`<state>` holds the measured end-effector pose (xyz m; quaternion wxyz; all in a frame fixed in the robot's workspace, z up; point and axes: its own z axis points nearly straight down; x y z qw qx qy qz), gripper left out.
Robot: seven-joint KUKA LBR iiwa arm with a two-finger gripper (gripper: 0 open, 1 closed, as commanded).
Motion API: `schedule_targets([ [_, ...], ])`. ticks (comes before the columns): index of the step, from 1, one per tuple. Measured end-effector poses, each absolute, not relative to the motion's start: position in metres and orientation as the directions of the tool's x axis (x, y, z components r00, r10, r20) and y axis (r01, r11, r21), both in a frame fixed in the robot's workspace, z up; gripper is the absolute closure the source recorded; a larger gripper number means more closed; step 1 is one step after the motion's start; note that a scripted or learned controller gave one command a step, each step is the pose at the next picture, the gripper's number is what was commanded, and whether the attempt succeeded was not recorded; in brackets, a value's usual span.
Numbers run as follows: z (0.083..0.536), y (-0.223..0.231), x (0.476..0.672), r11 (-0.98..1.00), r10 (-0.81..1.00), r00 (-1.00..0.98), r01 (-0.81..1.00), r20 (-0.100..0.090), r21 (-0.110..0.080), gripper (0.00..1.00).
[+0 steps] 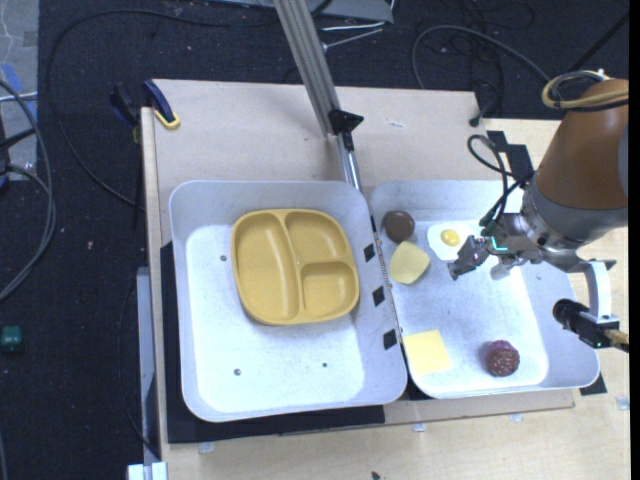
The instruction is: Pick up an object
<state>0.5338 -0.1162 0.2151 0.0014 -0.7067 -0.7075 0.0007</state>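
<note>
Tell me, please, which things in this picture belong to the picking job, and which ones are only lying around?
Belong to the job:
gripper, over the right bin
fried egg
brown round piece
pale yellow piece
yellow square slice
dark red ball

Lying about:
yellow divided plate in the left bin
blue and yellow clamp on the bench
cables on the floor

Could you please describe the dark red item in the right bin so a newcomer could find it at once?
Start at the right bin and go to its near right corner. The red ball lies there alone, right of the yellow square. It is the one dark red, bumpy, round thing; its neighbours are yellow, brown or white.
</note>
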Motion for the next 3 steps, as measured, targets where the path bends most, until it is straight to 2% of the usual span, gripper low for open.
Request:
schedule_targets([
  [1,0.216,-0.116,0.534,0.001,1.0,-0.001,1.0,0.001,-0.001,0.0],
  [3,0.098,-0.111,0.531,-0.002,1.0,0.002,1.0,0.001,-0.006,0.0],
])
